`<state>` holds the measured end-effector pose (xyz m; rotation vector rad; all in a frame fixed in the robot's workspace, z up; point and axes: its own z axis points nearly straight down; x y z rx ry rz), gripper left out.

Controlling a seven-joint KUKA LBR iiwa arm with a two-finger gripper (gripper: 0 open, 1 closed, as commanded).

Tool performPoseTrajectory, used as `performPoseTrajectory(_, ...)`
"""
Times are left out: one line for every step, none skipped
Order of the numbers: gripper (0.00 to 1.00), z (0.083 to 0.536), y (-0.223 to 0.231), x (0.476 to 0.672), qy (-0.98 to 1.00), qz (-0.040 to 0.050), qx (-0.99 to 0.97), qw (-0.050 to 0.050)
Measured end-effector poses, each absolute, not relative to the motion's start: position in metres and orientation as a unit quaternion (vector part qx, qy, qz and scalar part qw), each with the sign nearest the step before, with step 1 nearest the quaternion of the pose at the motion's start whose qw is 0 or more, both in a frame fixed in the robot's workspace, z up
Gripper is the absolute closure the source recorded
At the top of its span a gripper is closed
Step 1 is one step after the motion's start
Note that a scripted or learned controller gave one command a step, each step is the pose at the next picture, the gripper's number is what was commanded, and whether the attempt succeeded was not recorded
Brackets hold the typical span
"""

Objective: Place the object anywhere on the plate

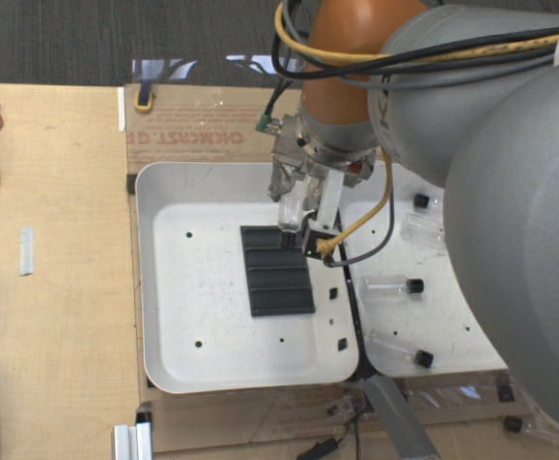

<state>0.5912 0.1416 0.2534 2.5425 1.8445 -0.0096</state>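
Gripper [294, 226] low over one short end of a black ribbed slab [279, 281]; slab flat in the left bin [150, 286], stretching away from directly beneath the tool. Whether the gripper is apart or together: cannot tell.

Slab judged to be the plate: stiff, flat, ridged crosswise, a steady landing place.

Likeliest object: one of the clear tubes [386, 286] with black caps, scattered in the right bin [456, 338], well apart from the gripper on the arm's side. Judged light, rigid, smooth and prone to roll, possibly brittle. Best taken across the middle of the barrel, not at the cap.

In the way: the adjoining bin walls just beside the gripper, to be cleared on any crossing. Ridges of the slab likely to check rolling.
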Motion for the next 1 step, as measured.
performPoseTrajectory(1.00,0.2441,0.1209,0.6592,0.809,-0.0012,0.588,0.000)
